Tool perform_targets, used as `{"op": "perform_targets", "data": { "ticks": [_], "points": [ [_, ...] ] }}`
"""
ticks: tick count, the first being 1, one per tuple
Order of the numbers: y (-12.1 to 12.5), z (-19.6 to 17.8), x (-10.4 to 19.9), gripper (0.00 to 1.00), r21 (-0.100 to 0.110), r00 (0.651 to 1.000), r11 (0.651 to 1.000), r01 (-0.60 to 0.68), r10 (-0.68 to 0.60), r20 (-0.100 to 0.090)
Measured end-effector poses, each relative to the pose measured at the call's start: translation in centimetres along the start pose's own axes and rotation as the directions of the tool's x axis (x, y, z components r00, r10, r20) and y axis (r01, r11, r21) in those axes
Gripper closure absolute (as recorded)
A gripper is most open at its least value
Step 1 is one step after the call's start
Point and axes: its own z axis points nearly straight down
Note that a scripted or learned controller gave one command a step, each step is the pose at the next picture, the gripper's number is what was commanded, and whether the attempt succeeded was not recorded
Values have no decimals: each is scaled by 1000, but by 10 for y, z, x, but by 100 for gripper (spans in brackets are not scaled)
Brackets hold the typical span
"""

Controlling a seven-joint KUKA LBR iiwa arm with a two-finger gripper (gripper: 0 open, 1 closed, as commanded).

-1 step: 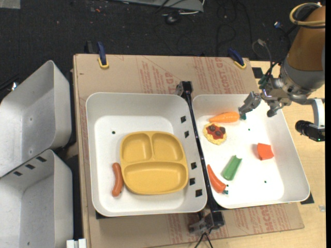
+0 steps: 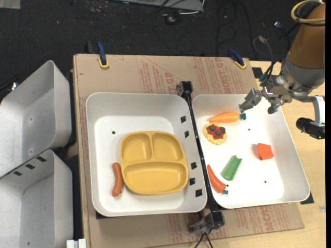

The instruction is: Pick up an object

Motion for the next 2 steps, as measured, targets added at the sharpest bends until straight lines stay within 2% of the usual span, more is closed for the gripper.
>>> {"op": "perform_targets", "data": {
  "ticks": [2],
  "points": [
    [-6, 117, 10, 0, 7, 1000, 1000, -2, 2, -2]
  ]
}}
